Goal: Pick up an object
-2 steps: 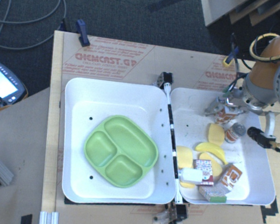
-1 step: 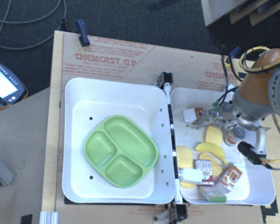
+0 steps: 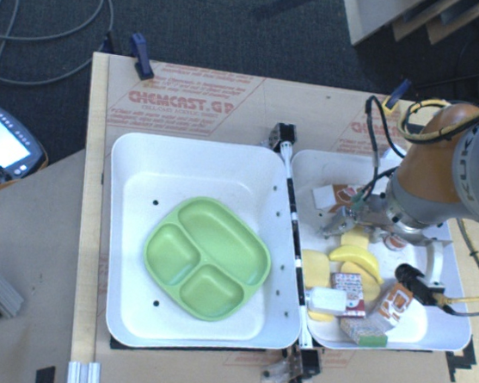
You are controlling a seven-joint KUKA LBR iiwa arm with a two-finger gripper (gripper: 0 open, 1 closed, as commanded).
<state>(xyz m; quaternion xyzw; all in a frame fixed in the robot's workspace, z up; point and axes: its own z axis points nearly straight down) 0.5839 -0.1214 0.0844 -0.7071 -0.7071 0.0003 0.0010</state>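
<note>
Counter (image 3: 190, 102): cardboard-covered, carrying two shallow white bins side by side. Left bin (image 3: 139, 161): holds one green divided tray (image 3: 206, 258), lying flat near the centre. Right bin (image 3: 312, 165): holds a cluster of small items. Arm (image 3: 451, 165): grey with orange band, reaching in from the right over the far half of the right bin. End effector (image 3: 344, 218): low over the bin's far-left part, beside a small white-and-brown packet (image 3: 330, 196); whether its grip is spread or pressed together cannot be told. Yellow banana (image 3: 357, 260): centre of right bin. Red-and-white carton (image 3: 347, 292): just near of the banana.
</note>
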